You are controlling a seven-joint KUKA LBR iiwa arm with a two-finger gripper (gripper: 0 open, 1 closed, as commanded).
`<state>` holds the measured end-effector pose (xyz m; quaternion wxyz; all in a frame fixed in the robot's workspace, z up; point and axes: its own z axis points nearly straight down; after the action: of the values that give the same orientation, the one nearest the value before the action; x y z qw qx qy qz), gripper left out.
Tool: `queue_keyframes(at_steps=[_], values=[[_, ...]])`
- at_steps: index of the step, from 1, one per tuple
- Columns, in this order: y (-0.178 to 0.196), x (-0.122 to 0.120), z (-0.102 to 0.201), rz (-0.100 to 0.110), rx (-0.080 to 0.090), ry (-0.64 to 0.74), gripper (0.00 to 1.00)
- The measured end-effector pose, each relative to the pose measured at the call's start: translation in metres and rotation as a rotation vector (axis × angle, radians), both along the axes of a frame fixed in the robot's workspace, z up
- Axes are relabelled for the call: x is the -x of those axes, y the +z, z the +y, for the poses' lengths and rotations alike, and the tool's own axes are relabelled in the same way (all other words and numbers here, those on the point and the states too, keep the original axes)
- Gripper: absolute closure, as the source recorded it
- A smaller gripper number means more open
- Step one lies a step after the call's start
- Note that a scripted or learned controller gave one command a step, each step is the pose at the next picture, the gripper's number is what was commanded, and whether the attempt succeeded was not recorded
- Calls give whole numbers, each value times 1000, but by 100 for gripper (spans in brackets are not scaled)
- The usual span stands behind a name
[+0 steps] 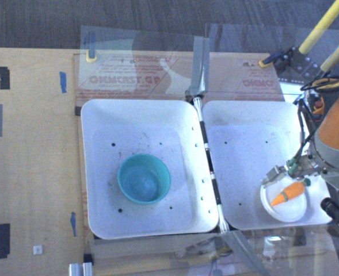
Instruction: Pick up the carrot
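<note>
carrot (pixel 288 194) lies in small white bowl (pixel 284 209), front right corner of right bin (pixel 244 154), thick end toward right edge. tool (pixel 298 168) hangs just above bowl's rear rim, near carrot; open or closed: cannot tell. teal cup (pixel 144 179) in left bin (pixel 134 125). judged: carrot light, stiff, smooth, tapered, may roll; grip across thick middle.

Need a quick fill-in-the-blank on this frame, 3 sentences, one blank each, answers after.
1. The carrot lies in a small white ____ in the right bin.
2. The teal cup stands in the ____ bin.
3. The carrot's colour is ____.

Missing words: bowl; left; orange
</note>
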<state>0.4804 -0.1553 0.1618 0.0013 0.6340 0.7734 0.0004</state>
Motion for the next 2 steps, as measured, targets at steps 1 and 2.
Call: queue_keyframes(at_steps=[1, 2], values=[[-74, -2, -54, -5, -2, 241, 0], [-62, -5, -54, -12, -2, 240, 100]])
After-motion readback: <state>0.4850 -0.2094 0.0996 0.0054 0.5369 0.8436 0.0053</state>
